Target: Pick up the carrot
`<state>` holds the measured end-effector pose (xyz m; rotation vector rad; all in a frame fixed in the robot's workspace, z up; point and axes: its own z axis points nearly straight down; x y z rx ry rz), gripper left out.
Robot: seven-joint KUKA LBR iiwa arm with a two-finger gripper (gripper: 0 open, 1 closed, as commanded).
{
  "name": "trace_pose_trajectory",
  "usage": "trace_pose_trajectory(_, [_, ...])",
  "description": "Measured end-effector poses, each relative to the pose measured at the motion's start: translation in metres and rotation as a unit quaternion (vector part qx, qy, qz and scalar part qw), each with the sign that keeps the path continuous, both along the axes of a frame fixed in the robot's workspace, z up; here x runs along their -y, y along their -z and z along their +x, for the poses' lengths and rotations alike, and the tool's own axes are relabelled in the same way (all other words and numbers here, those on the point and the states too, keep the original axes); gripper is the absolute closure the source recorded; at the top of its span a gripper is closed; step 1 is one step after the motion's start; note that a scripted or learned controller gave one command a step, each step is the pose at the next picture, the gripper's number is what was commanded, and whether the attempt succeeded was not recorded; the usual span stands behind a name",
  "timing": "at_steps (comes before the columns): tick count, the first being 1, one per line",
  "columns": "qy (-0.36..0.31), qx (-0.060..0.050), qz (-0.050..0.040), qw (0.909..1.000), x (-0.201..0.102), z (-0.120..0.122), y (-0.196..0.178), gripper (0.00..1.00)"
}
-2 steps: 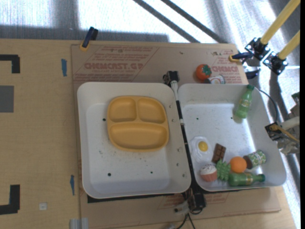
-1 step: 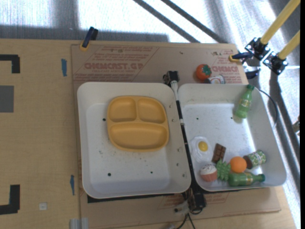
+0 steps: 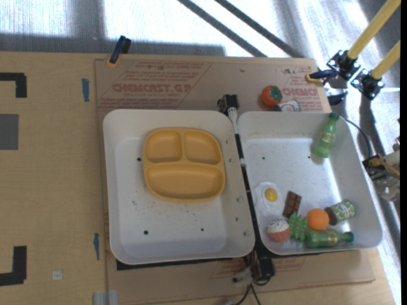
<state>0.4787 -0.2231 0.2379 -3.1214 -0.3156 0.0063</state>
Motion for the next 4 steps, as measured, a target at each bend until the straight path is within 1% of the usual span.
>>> trace_pose_trajectory(1, [0.001,0.0,-0.0001,1.0,0.0,0.0,0.032,1.0])
trace_pose_trajectory(2, [0.001,0.0,0.0,1.0,0.0,0.0,0.052,1.0])
trace_pose_trajectory(3, [-0.043,0.0,0.0002,0.9991,0.0,0.0,0.051,1.0])
trace_pose_trajectory(4, [-0.107,0.003,-0.0017,0.9943,0.001,0.001,-0.07,1.0])
